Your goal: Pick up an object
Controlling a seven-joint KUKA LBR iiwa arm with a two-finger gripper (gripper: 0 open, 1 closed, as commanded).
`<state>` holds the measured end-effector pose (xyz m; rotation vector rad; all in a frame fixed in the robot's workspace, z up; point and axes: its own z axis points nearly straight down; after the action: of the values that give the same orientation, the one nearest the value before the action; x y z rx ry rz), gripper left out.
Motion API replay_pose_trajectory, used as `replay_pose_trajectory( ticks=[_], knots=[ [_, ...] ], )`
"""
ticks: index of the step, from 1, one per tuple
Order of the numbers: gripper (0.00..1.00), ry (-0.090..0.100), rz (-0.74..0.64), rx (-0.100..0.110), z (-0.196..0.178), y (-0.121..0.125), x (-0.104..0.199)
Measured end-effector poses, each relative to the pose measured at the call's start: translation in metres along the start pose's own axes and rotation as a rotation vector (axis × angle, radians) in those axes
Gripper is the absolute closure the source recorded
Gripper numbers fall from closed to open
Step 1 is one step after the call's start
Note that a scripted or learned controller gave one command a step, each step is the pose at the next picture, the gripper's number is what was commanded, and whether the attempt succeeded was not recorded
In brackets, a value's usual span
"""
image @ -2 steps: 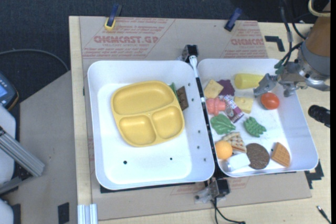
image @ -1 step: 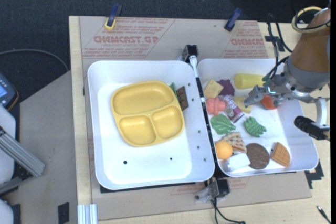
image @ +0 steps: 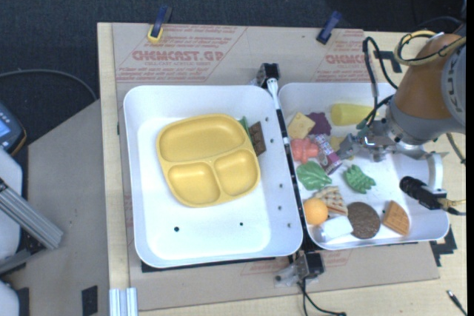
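Right bin [image: 437, 232]: toy foods clustered, none lifted. Gripper [image: 354, 146] low over the pile's middle, near the pink piece [image: 304, 151] and green leaf [image: 358, 177]; jaws' state unclear, cannot tell. Pick seems not yet made. Left bin [image: 141, 159] holds yellow tray [image: 207, 159].

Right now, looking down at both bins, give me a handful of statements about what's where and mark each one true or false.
1. The yellow divided plate lies in the left bin. True.
2. The orange ball sits in the left bin. False: it is in the right bin, near its front left corner.
3. The pincer hangs over the right bin. True.
4. The brown round cookie rests on the yellow plate. False: it lies in the right bin beside the orange ball.
5. The green leaf is in the right bin. True.
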<state>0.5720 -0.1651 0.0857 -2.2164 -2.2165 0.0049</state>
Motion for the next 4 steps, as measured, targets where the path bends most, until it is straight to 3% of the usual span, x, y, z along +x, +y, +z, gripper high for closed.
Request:
replay_pose_trajectory(
  ticks=[1,3,4],
  knots=[
    [1.00,-0.003,0.001,-0.008,-0.014,0.002,-0.001],
    [1.00,-0.006,0.000,-0.015,-0.115,-0.004,-0.005],
    [1.00,-0.005,-0.001,-0.013,-0.141,-0.003,-0.006]
  ],
)
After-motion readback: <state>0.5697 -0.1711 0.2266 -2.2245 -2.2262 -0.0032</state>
